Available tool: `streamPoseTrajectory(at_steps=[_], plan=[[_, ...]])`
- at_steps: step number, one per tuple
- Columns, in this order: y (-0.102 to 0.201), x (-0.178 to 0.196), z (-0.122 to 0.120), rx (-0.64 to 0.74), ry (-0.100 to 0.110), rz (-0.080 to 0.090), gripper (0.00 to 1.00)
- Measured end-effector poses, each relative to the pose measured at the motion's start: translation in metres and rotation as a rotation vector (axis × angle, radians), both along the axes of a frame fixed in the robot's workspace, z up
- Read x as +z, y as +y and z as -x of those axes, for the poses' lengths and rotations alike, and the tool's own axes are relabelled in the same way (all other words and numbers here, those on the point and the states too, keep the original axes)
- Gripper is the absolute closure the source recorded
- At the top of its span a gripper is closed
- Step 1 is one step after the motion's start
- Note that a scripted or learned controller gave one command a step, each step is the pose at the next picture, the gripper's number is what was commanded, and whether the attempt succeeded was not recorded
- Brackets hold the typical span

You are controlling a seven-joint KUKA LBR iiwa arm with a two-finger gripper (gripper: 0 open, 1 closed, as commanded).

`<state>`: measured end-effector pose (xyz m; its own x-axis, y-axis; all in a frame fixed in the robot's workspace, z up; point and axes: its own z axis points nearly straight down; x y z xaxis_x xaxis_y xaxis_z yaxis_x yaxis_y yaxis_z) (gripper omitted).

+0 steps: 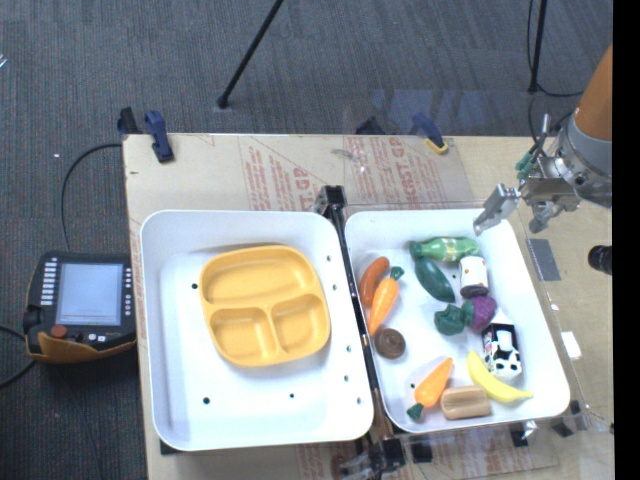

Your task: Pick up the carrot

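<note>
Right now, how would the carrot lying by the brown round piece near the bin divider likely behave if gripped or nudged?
The carrot looks like smooth moulded plastic, so probably stiff, light and somewhat slippery. Its tapered, rounded body could roll or pivot when nudged. It lies against a second orange piece, so the end effector may shift both.

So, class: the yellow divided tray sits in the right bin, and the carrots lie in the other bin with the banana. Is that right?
Not quite. The camera view shows the yellow divided tray in the left bin, not the right; the carrots and banana lie in the other bin, as stated.
</note>
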<state>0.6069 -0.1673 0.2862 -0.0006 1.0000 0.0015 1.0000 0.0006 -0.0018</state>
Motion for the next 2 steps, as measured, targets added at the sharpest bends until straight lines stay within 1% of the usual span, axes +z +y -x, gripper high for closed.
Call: streamPoseTrajectory(at_steps=[1, 2], plan=[[0.033, -0.157, 0.104, 0.015, 0.018, -0.006, 0.0], [0.067, -0.201, 0.132, 0.291, 0.002, -0.001, 0.0]])
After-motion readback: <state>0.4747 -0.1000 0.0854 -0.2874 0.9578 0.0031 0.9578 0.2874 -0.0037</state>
